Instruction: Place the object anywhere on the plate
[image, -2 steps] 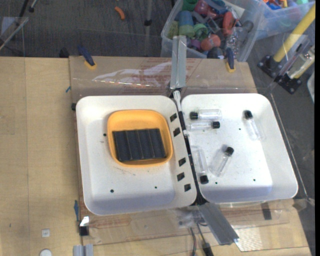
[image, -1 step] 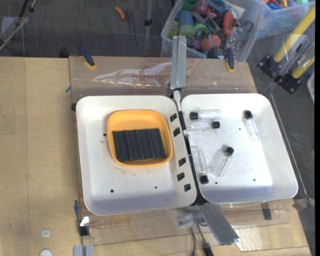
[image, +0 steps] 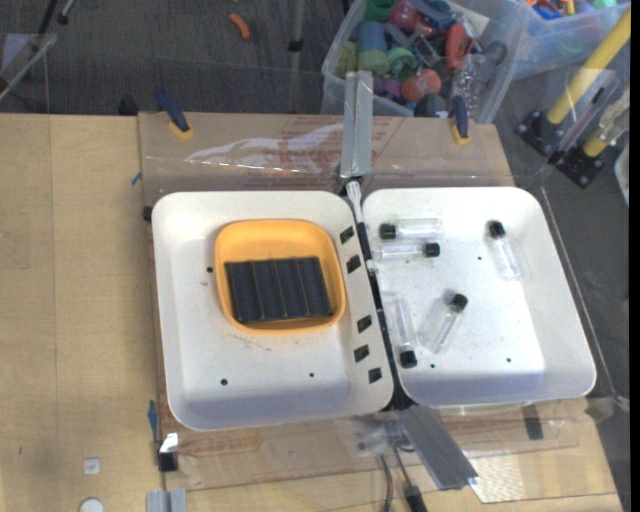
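vials waiting, plate sitting ready
clear black-capped plastic vials (image: 443, 320) lying loose in right white bin (image: 560, 330), rounded orange plate (image: 280, 235) sitting left as target; gripper state: can't tell.

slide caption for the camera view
Orange plate holding a black block in left bin; clear vials in right bin.

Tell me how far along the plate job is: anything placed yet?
Nothing looks placed yet. The orange plate in the left bin carries just a dark ribbed block. Nothing is in hand. All five clear vials lie in the right bin: two near its top left, one at right, two low by the divider. Picking one and moving it over remains.
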